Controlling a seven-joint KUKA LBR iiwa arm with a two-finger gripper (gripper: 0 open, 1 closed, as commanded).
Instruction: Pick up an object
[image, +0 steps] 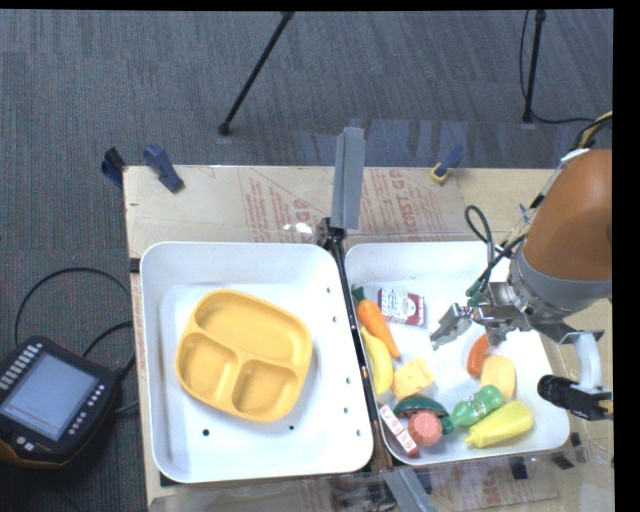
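The pincer (462, 322) hangs open and empty over the right bin (440, 255), toys crowded below, so the clean play is dropping straight onto the orange piece (478, 354) just beside it, fingers straddling it clear of the neighbouring apple (499, 376).

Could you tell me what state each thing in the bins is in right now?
gripper: open, holding nothing, above the right bin
yellow tray: upright, in the left bin
carrot: lying flat
banana: lying flat
yellow bottle: on its side
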